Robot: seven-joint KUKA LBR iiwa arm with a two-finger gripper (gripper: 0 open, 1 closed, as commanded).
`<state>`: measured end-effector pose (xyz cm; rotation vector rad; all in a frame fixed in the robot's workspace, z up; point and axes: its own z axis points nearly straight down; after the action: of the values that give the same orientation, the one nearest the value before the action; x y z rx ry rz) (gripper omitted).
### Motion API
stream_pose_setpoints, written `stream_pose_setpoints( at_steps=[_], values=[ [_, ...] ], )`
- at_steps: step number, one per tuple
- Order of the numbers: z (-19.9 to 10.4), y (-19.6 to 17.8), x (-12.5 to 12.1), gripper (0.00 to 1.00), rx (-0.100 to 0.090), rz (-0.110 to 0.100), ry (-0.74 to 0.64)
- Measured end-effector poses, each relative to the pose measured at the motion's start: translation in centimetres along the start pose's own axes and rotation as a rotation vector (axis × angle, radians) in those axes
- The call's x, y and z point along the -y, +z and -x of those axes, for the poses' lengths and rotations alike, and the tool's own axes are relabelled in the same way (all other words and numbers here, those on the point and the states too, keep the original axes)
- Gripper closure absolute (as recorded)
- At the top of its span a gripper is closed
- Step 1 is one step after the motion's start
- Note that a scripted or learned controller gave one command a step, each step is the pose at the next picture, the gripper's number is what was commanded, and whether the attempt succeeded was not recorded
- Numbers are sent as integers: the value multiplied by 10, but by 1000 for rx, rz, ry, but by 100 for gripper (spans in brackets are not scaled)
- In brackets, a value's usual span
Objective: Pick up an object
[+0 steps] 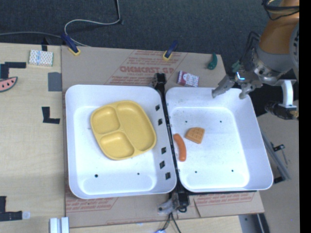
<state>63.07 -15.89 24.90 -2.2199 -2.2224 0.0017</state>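
An orange sausage (pixel 180 146) lies in the right bin (pixel 252 149) near its left wall. Just to its right sits a tan waffle-like piece (pixel 195 135). My gripper (pixel 230 91) hangs over the back right rim of that bin, well away from both pieces. Its two grey fingers are spread apart, open, with nothing between them. The orange-banded arm rises behind it at the upper right.
The left bin (pixel 80 178) holds a yellow three-compartment plate (pixel 123 128). Behind the bins on the cardboard are a small red-and-white packet (pixel 187 78), a green clip (pixel 213 61) and two blue-and-yellow clamps (pixel 71 43). A cable loops at the back.
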Motion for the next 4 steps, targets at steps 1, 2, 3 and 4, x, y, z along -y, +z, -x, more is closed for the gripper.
stream_pose_setpoints(
  at_steps=[1,2,3,4],
  values=[
    [-29,129,42,0,-2,-3,0],
    [-63,163,-7,0,-1,4,-2],
    [-63,153,-8,100,-1,4,-2],
    [-63,153,-8,0,-1,4,-2]
  ],
)
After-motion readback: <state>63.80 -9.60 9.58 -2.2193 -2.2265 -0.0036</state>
